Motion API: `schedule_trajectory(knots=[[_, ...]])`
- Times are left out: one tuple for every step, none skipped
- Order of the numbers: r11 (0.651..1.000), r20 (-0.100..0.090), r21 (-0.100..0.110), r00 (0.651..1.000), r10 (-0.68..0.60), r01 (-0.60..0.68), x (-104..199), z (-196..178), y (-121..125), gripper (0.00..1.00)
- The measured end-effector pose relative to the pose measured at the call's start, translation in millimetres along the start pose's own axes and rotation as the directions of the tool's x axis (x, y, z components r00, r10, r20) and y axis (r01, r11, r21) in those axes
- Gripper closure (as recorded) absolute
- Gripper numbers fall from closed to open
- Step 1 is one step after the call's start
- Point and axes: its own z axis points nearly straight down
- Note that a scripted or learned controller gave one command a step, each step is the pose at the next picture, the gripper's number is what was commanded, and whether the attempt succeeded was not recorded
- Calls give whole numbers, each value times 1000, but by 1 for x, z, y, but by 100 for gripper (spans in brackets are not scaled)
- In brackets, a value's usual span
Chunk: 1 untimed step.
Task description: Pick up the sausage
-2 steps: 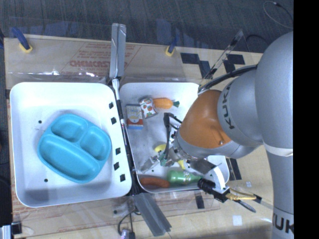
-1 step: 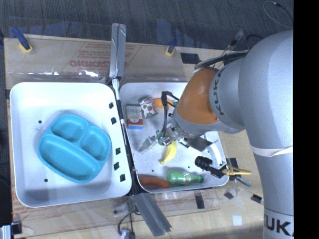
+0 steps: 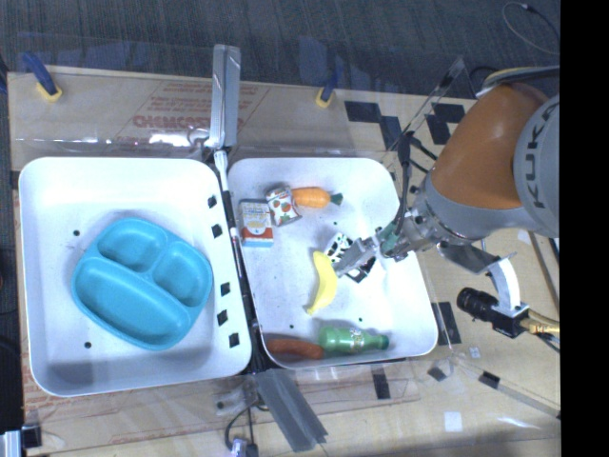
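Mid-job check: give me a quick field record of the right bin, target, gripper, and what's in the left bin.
target: sausage, front edge of right bin, not held
beside target: green bottle, lying down
gripper: over right bin, near banana
other items: carrot, two small cartons
left bin: blue divided plate

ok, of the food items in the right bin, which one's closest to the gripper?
The yellow banana, lying just left of the gripper. The reddish-brown sausage and green bottle sit along the bin's near wall; the orange carrot is up top.
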Motion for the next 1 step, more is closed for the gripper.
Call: schedule_trajectory(knots=[[998, -1, 3, 998, -61, 61, 92, 61, 13, 0]])
